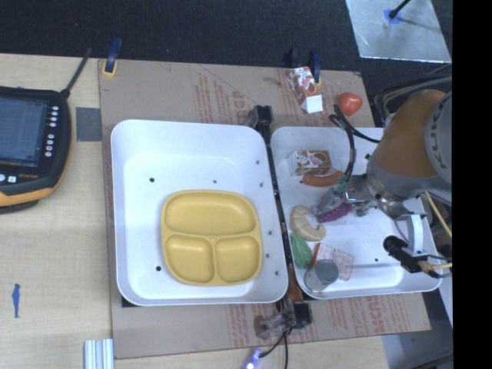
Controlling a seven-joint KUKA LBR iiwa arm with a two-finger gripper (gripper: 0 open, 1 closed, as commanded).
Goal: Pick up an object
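Note:
My gripper [337,203] reaches in from the right and hangs low over the middle of the right bin [384,279]. Just under its tip lies a purple item [337,214], touching or nearly touching it. Close by are a reddish sausage [323,179], a printed packet [310,160], a beige curved piece [304,223], a green item [300,249], a grey can [324,274] and a pink packet [340,260]. The arm hides the bin's right side.
The left bin [138,160] holds a yellow divided plate [211,237]. Beyond the right bin, a small carton [305,89] and a red ball [350,103] lie on the cardboard. A control pendant [27,148] rests at the far left.

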